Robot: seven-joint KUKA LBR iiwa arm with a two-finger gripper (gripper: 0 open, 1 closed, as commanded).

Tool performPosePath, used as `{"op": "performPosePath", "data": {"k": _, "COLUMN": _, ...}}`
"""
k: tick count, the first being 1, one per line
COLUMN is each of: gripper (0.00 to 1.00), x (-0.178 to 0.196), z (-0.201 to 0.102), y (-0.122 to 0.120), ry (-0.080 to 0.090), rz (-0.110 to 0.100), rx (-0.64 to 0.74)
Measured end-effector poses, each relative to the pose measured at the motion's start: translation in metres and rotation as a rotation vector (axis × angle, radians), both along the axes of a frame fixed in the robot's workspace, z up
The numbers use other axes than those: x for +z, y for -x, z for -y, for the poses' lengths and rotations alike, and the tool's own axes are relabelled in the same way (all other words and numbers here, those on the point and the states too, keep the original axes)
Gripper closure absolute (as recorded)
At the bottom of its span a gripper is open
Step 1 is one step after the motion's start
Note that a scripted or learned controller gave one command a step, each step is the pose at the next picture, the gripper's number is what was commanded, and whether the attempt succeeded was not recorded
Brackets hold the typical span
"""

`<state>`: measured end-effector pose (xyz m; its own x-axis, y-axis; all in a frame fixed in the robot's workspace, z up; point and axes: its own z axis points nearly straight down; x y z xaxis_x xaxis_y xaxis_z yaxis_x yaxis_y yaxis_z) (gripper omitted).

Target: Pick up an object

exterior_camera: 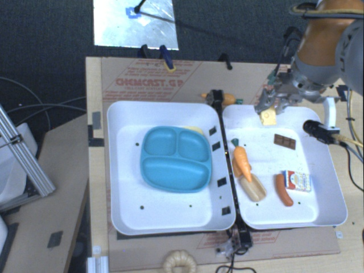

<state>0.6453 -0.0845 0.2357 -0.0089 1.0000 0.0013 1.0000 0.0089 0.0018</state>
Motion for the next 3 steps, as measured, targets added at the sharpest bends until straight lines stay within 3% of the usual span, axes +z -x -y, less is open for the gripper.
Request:
{"op": "performPosePath", "data": {"k": 2, "gripper": 1.00, "x": -0.012, "z": -0.103, "y": 0.016, "ry": -0.001, "rz": -0.001, "rx": 0.000}}
{"op": "performPosePath", "data": {"k": 3, "gripper": 1.00, "x": -0.021, "z": -0.089, "y": 0.023, "ry": 0.002, "rz": -0.001, "rx": -0.009}}
